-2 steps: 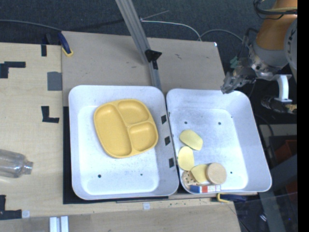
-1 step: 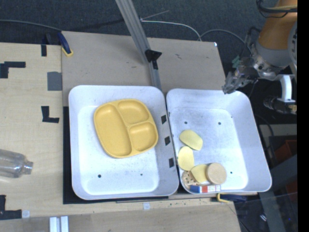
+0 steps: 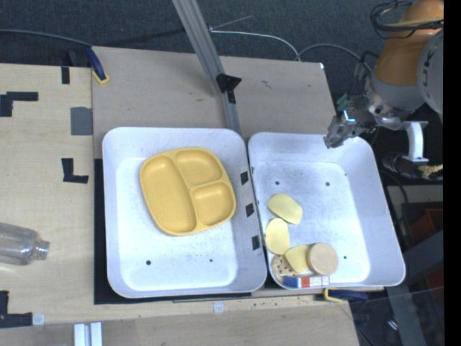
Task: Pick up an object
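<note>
Tool point(image 3: 337, 137) hangs over the far right rim of the right white bin point(image 3: 360, 262); we cannot tell how it is set. The small yellow oval pieces point(image 3: 285, 208) lie well apart from it, toward the near left of that bin, beside 1 round tan disc point(image 3: 323, 259). The left white bin point(image 3: 122, 215) holds 1 yellow tray with 3 parts point(image 3: 187, 190). We would reach down and left.

no readable text; red-blue label point(image 3: 304, 282) print too small.
</note>
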### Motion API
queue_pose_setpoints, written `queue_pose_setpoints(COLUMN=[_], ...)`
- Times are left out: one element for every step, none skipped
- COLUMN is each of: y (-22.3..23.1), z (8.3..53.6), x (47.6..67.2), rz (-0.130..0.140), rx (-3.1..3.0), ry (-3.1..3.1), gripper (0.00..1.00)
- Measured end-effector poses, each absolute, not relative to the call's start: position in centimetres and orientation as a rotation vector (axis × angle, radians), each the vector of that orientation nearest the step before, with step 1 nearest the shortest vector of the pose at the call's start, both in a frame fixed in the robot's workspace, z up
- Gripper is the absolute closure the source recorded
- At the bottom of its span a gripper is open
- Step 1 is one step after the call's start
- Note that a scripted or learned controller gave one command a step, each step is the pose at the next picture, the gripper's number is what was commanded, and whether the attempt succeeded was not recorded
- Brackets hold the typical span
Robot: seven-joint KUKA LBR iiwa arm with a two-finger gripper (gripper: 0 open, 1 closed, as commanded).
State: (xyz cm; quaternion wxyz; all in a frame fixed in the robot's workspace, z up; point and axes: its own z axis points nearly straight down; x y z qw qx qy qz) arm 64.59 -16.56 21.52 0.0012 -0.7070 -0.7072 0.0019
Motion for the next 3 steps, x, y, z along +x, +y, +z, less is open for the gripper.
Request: queue_pose_setpoints(y=[-20.7, -18.4, -17.7], z=[29.8, 23.7, 21.3], x=[66.9, 68.1, 68.0], rz=[-0.005, 0.007, 0.006], rx=[-2.228, -2.216, -2.219], ry=[-2.228, -2.222, -2.221], gripper=[1.00, 1.00, 1.00])
